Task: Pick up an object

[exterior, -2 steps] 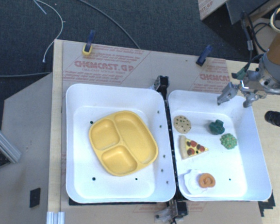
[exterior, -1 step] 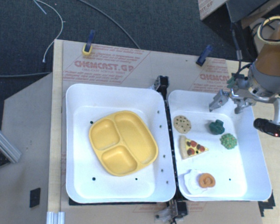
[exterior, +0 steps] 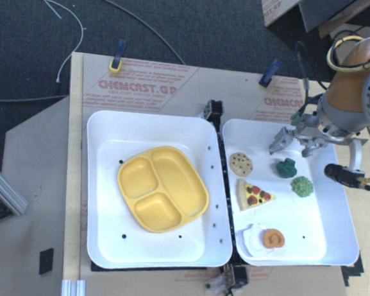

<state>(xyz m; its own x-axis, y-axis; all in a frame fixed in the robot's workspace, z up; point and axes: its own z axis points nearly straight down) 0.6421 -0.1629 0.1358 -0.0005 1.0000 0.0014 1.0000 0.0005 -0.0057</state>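
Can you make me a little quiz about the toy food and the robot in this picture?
1. True or false: the yellow tray sits in the left bin.
2. Which food lies nearest the gripper? A) the donut B) the dark green toy C) the pizza slice
3. Fill in: the cookie lies in the ____ bin.

Key:
1. True.
2. B. The dark green toy lies just below the gripper in the view; the donut is at the bin's near end.
3. Right, along with the broccoli.
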